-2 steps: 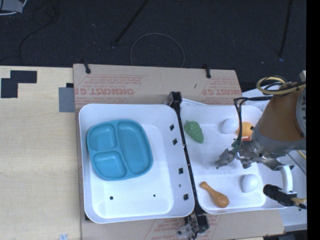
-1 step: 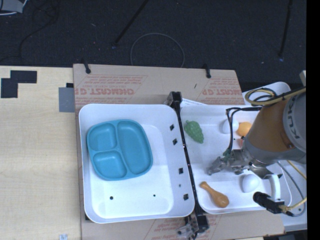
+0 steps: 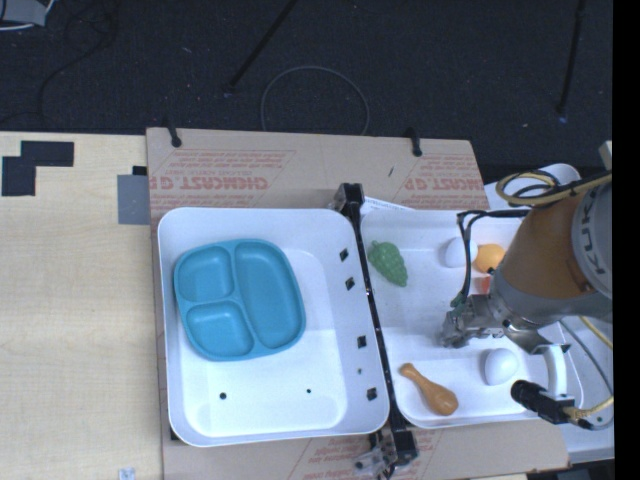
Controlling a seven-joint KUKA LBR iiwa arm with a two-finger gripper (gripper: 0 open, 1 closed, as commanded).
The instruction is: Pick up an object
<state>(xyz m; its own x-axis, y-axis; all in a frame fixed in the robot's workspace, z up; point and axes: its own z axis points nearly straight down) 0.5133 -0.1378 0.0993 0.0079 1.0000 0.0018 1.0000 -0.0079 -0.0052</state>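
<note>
In the camera view my gripper (image 3: 460, 330) hangs low over the middle of the right bin (image 3: 420, 268), under the orange-banded wrist. A green leafy toy (image 3: 388, 263) lies up and to the left of it. A tan drumstick-shaped piece (image 3: 430, 389) rests near the bin's front edge, below the gripper. A white egg-like ball (image 3: 497, 366) sits just right of the gripper, and an orange round piece (image 3: 489, 257) and a small white piece (image 3: 455, 253) lie at the back. No object is seen between the fingers.
The left bin (image 3: 330, 388) bears a blue three-compartment plate (image 3: 238, 298). A black divider (image 3: 362, 308) separates the bins. Cardboard (image 3: 300, 173) lies under both, and cables (image 3: 530, 183) loop near the arm at the right.
</note>
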